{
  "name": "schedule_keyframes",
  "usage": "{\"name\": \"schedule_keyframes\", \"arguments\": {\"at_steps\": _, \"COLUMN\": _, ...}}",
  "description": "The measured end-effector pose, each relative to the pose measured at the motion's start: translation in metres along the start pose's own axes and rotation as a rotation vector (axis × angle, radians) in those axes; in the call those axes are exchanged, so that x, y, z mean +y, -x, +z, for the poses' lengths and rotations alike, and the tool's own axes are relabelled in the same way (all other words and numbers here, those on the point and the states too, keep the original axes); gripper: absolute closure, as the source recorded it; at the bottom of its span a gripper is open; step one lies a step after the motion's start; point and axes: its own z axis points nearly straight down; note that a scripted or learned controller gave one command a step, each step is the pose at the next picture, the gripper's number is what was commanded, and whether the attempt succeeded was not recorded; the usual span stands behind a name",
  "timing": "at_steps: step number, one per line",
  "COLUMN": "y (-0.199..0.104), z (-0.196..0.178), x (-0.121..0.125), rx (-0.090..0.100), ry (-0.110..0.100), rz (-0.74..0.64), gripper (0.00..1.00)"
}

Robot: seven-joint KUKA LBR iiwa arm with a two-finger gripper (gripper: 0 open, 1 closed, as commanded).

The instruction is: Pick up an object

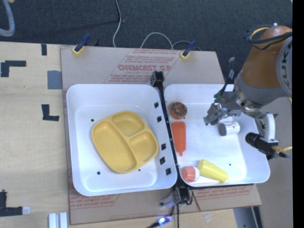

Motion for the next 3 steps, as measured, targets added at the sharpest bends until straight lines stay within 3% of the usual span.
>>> {"name": "schedule_keyframes", "arguments": {"at_steps": 3, "y": -0.157, "z": 0.001, "x": 0.033, "rx": 0.001, "ry": 0.001, "rz": -0.002, "gripper": 1.0}}
